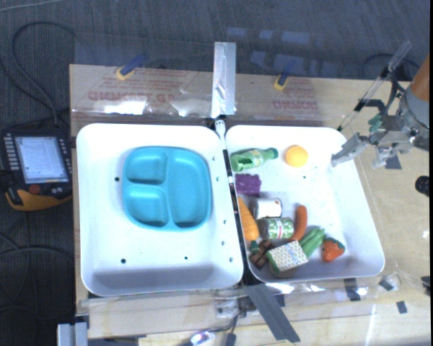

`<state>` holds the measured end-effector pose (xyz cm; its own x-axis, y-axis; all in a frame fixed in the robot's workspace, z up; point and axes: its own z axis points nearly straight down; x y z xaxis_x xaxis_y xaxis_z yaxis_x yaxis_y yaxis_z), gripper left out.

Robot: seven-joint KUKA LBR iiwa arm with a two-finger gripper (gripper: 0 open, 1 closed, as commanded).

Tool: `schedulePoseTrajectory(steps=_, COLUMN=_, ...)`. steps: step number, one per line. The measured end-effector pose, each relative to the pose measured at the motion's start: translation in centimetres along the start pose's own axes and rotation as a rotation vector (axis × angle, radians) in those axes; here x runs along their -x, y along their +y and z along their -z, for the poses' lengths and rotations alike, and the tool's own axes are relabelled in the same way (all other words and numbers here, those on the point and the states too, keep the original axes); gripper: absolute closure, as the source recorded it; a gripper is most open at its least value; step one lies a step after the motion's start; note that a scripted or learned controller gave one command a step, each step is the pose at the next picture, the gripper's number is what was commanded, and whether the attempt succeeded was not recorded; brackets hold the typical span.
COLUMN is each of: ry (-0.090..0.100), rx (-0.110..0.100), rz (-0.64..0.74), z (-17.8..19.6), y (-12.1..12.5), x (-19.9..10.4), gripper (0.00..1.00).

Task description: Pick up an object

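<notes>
The right bin (361,193) holds several small items: a green bottle (252,157), a yellow ball (296,155), a purple piece (247,184), an orange carrot (247,218), a white can (268,207), a green can (278,228), a red-orange pepper (300,220), a green vegetable (312,240), a strawberry (333,249) and a green-and-white box (287,256). My gripper (364,155) hangs over the bin's upper right rim, to the right of the yellow ball. Its fingers are spread open with nothing between them.
In the left bin (101,251) lies a blue divided plate (166,187). A silver taped strip (224,78) runs up from the seam between the bins. A teach pendant (32,168) rests on the floor at the left.
</notes>
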<state>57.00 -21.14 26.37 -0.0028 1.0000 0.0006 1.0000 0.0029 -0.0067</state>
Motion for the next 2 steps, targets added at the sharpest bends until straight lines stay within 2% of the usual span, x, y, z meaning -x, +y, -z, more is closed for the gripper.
schedulePoseTrajectory(steps=1, ry=0.001, rx=-0.001, rz=0.029, z=-11.5, y=-2.1, x=-5.7, gripper=0.0)
schedulePoseTrajectory(steps=2, ry=-0.005, rx=0.02, rz=0.057, z=-17.5, y=-5.8, x=-4.8, gripper=0.0)
